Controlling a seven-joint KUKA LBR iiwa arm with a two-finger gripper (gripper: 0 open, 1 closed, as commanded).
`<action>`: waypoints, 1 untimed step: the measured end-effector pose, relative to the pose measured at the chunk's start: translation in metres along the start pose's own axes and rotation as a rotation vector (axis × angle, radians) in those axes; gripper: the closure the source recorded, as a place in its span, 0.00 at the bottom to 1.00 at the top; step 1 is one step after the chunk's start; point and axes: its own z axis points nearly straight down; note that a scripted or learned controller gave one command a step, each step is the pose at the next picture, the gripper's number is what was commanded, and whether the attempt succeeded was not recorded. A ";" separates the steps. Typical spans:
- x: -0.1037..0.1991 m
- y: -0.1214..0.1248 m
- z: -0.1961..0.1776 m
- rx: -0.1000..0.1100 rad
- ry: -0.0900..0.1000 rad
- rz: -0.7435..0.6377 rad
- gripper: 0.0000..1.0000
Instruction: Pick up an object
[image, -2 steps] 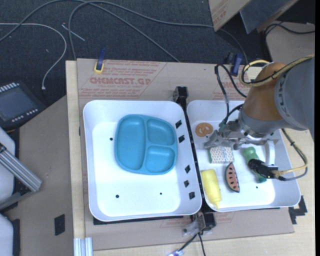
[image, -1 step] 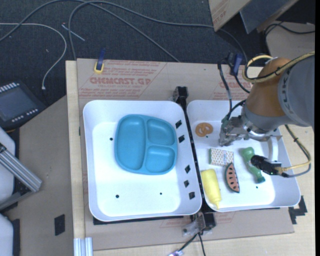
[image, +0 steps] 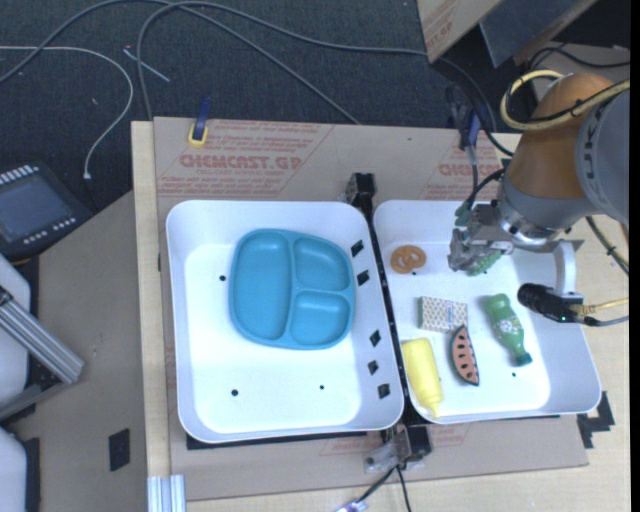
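Note:
The right bin (image: 560, 385) holds a brown pretzel-like ring (image: 406, 260), a patterned square packet (image: 442, 313), a watermelon slice (image: 463, 355), a green bottle (image: 508, 327) and a yellow bottle (image: 423, 375). My gripper (image: 473, 256) hangs over the upper middle of this bin, to the right of the ring and above the packet. A small greenish piece (image: 487, 262) shows right at the gripper's tip. I cannot tell whether it is held.
A blue sectioned plate (image: 292, 288) lies in the left bin (image: 200, 380). The divider between the bins carries black clips (image: 372, 300). The arm's orange band (image: 560, 130) and cables stand over the bench's upper right. A black fitting (image: 545, 300) sits by the right bin's edge.

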 end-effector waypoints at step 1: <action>0.005 0.010 -0.059 0.000 0.000 0.000 1.00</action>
